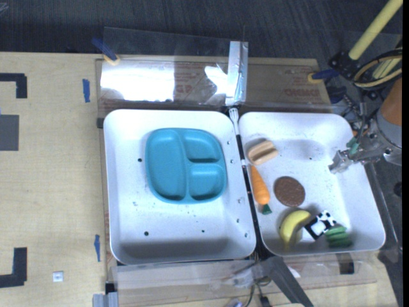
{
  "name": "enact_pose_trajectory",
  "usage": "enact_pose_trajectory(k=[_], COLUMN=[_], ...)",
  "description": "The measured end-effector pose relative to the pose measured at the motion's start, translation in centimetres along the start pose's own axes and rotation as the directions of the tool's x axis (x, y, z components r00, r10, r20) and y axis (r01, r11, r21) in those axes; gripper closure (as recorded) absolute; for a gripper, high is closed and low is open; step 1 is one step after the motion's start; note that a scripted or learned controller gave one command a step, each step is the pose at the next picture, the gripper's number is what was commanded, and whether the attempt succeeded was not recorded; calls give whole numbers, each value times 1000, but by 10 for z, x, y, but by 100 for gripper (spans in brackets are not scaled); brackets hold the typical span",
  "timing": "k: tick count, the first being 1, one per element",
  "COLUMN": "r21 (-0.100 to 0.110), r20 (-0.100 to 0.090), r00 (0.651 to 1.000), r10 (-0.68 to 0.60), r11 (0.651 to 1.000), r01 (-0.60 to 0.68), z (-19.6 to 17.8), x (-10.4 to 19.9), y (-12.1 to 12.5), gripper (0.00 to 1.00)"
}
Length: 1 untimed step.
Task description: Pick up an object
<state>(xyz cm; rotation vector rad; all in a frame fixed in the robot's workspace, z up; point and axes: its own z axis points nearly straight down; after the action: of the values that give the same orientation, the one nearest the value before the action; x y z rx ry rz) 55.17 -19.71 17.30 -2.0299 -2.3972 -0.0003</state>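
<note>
The right bin [319,128] holds several small items. A tan bun [261,150] lies near its left wall, with an orange carrot [259,187] just below it. A brown disc [289,190] sits in the middle. At the front lie a yellow banana [292,225], a black-and-white piece [321,224] and a green piece [338,236]. My gripper [345,160] hangs over the bin's right side, apart from all of them, with nothing seen in it.
The left bin [128,229] holds a blue divided plate [186,164]. A clear plastic sheet [172,75] stands behind the bins. Cables and a yellow pole [377,24] crowd the back right, next to the arm.
</note>
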Motion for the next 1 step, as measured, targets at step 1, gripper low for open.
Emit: enact_pose_trajectory(k=[1], r21=[0], r20=[-1], r00=[1000], r10=[0], r11=[1000], r01=[0], z=[0], x=[0], y=[0], gripper=[0])
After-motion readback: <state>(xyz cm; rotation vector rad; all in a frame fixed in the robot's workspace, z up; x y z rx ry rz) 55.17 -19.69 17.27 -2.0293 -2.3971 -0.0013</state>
